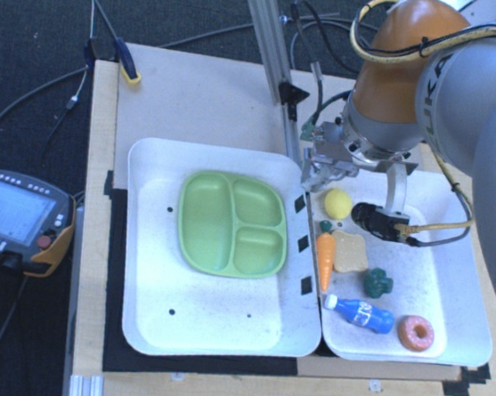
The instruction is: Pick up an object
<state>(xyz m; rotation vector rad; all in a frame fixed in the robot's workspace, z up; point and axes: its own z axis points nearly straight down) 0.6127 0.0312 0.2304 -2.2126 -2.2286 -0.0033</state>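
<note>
A grey KUKA arm with an orange band above its wrist reaches in from the right and hangs over the far end of the right bin [473,341], one of two shallow white bins set side by side on a bench [199,88]. Its gripper [328,168] sits low near the seam between the bins, just above a yellow lemon-like ball [338,204]; whether its fingers are apart or together cannot be told from this angle, and nothing is seen between them.

The toys to be picked lie in the right bin. The yellow ball rests at the far end, close beside a black fitting with a cable. Nearer the camera an orange carrot [324,258] lies along the bin's left wall, touching a tan slice of bread [350,252]. A dark green broccoli piece [377,283] sits just beside the bread. At the near end a blue bottle [361,314] lies on its side, with a pink frosted doughnut [416,333] next to it.

The left bin [139,314] holds a pale green divided plate [231,224] with three compartments. A grey and orange teach pendant [13,222] rests on the dark floor left of the bench.
</note>
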